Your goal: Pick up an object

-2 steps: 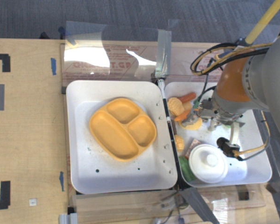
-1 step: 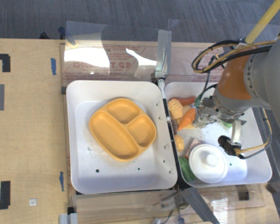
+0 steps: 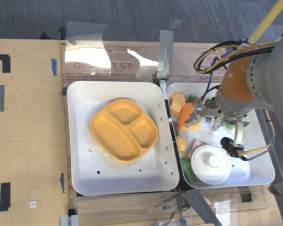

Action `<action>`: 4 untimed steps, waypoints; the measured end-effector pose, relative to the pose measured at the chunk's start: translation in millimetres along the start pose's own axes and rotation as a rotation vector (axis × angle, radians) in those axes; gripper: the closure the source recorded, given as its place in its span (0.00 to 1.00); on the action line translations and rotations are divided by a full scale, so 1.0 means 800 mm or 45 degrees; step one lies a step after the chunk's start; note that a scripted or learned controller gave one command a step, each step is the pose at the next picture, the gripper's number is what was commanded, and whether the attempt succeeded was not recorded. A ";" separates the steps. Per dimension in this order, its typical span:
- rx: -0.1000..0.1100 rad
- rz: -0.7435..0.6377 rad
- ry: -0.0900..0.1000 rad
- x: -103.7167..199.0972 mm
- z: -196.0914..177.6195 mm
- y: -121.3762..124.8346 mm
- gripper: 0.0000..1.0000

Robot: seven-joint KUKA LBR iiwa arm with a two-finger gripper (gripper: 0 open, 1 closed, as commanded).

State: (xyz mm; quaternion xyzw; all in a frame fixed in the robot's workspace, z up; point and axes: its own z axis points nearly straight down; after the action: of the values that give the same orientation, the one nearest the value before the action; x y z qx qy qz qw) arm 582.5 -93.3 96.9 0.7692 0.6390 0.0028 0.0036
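Observation:
My gripper (image 3: 223, 124) hangs low over the middle of the right bin (image 3: 262, 173), under the arm's orange band. A small green object (image 3: 229, 125) peeks out right beneath it. Just left of the gripper lie an orange carrot-shaped toy (image 3: 185, 115), a pale yellow piece (image 3: 178, 100) and a yellow bit (image 3: 195, 125). A white round lidded container (image 3: 210, 164) stands at the bin's front, with a brown packet (image 3: 194, 148) and a green item (image 3: 187, 172) against its left side.
The left bin (image 3: 80, 173) bears an orange divided plate (image 3: 124, 129) in its middle. A black cable end (image 3: 229, 147) dangles between the gripper and the white container. A small yellow piece (image 3: 181, 144) lies by the divider between the bins.

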 end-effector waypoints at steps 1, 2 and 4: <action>0.019 -0.218 0.001 0.010 0.012 0.065 0.00; 0.049 -0.297 0.014 -0.011 0.014 0.082 0.00; 0.008 -0.087 0.007 -0.039 0.014 0.095 0.00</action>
State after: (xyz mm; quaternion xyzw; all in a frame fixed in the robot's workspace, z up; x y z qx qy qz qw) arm 651.9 -138.2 86.6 0.7469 0.6649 0.0030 -0.0006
